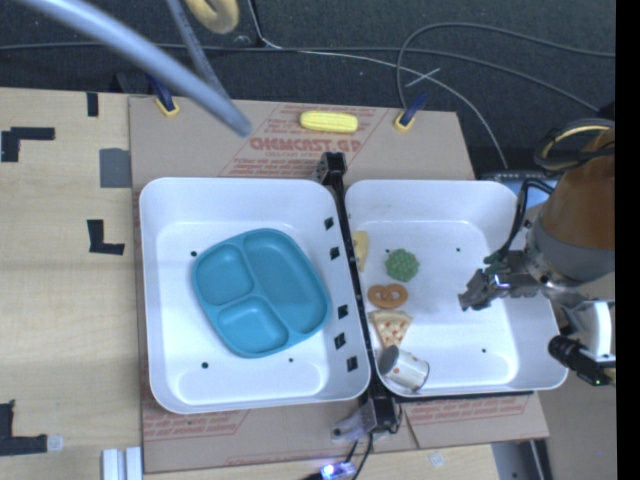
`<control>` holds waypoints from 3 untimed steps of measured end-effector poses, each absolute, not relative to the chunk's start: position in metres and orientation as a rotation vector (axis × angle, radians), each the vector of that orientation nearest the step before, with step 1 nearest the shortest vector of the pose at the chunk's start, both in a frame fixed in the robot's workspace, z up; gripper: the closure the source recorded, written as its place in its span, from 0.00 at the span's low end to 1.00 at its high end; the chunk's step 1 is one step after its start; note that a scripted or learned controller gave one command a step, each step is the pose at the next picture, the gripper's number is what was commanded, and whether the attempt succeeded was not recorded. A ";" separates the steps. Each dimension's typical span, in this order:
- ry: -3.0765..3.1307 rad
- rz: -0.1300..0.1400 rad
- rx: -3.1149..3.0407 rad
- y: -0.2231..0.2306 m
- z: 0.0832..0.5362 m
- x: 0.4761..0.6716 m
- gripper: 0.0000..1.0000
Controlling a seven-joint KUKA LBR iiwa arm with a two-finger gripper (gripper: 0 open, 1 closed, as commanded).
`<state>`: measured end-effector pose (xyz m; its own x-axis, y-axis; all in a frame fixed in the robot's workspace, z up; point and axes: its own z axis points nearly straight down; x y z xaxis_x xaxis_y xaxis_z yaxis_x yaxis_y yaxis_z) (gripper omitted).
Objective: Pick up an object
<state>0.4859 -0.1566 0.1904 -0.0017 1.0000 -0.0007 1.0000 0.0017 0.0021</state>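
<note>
We see gripper [478,295] at right-centre of frame, over right bin [500,200], grip unclear. Broccoli [402,264], pretzel [387,295] further left, apart.

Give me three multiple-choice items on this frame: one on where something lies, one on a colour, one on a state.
1. Where does the blue tray lie?
A. left bin
B. right bin
C. on the cardboard behind the bins

2. What colour is the corn on the cardboard?
A. red
B. yellow
C. purple

3. How does the cup in the right bin sit?
A. upright
B. tipped on its side
C. stacked on the tray

Answers: 1 A, the tray fills the left bin's floor. 2 B, the corn is plainly yellow. 3 B, the cup lies over near the pizza slice.
</note>
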 end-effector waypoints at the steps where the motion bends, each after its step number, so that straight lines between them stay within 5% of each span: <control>1: 2.221 0.002 2.217 -0.150 0.250 0.485 1.00; 3: 2.228 -0.003 2.217 -0.043 0.230 0.519 1.00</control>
<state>0.5193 -0.0428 0.2298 -0.0049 1.0000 0.0002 1.0000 0.0049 -0.0028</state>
